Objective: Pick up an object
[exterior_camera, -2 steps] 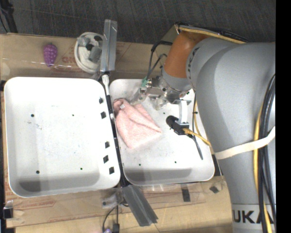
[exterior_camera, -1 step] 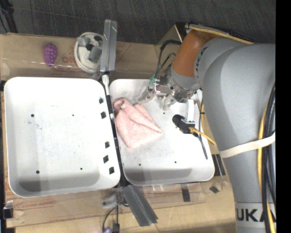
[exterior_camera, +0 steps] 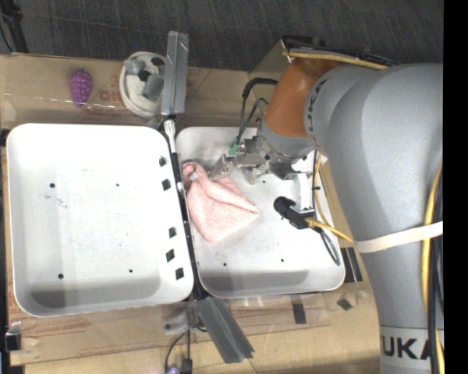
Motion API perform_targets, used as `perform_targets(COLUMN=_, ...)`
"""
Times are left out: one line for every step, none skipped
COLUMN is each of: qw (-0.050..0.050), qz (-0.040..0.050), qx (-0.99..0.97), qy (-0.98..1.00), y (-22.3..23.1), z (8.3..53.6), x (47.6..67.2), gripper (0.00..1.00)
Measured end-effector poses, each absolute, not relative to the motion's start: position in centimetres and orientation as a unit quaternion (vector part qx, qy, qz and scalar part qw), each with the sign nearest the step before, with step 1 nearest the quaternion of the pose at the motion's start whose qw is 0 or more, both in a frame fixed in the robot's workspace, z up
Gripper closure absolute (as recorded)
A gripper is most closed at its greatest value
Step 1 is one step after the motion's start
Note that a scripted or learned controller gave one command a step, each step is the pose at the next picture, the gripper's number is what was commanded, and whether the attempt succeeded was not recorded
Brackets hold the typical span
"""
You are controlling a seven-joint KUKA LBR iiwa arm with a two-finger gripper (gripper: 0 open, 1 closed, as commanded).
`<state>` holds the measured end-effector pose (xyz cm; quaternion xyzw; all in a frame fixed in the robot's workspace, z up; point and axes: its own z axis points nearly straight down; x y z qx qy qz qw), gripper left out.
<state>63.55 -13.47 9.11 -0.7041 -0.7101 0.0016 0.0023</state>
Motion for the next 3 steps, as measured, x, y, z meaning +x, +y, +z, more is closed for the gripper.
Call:
perform_targets(qw=0.002, qz=0.0021, qx=-0.785, qy=-0.619, y=-11.3, z=9.1, x=56.0, gripper=0.0)
perform_targets(qw=0.001, qz=0.0007, qx=-0.729, qy=-0.685, y=-15.7, z=9.2, x=59.6, gripper=0.0)
perform_targets(qw=0.002, qz=0.0012, qx=-0.694, qy=-0.72, y=-10.2, z=9.1, x=56.4, gripper=0.0)
